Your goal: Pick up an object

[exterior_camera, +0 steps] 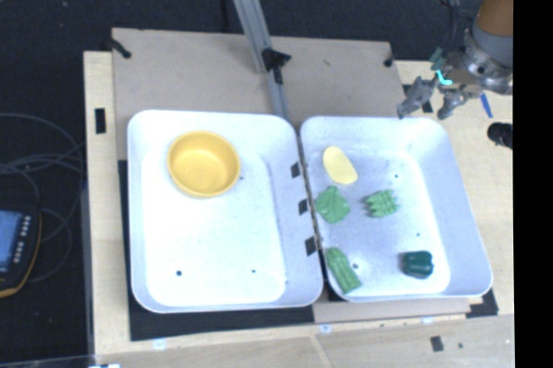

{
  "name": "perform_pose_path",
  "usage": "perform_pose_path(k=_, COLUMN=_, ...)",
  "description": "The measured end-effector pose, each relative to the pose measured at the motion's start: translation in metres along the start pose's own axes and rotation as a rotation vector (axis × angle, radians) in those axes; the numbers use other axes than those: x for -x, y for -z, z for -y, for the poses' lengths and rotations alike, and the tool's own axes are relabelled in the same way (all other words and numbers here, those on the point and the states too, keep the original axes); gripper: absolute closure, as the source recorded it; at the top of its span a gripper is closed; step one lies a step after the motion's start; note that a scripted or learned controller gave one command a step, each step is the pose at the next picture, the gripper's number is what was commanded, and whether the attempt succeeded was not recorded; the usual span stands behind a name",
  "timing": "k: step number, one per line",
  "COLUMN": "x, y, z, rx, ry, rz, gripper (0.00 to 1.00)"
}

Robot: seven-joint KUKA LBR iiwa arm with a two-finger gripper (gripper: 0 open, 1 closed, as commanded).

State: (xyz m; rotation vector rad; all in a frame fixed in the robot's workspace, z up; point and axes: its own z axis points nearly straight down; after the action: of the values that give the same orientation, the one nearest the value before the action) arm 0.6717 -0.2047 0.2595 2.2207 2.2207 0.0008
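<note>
The claw (429, 101), fingers apart and holding nothing, hovers beyond the right white bin's (462, 185) far rim; the pale yellow oval piece (340, 166) lies nearest, inside that bin.

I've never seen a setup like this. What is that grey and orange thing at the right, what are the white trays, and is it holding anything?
You are looking down at a slant from one camera fixed above a bench. The thing at the right is a robot arm. At its tip is a gripper, a hand with two fingers, which hangs over the far right corner of the right bin. Nothing sits between its fingers, which stand apart.

The trays are two shallow white bins side by side. The left bin has a yellow bowl. The right bin has five small items: a pale yellow piece, three light green pieces, and a dark green piece near the front. The arm's job is to pick one up.
</note>
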Motion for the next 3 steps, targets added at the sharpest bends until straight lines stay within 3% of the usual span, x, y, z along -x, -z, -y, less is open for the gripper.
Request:
perform_pose_path(k=1, x=0.000, y=0.000, z=0.000, rx=0.000, ry=0.000, rz=0.000, gripper=0.00)
perform_pose_path(k=3, x=-0.002, y=-0.085, z=0.005, rx=-0.004, ry=0.000, rz=0.000, gripper=0.00)
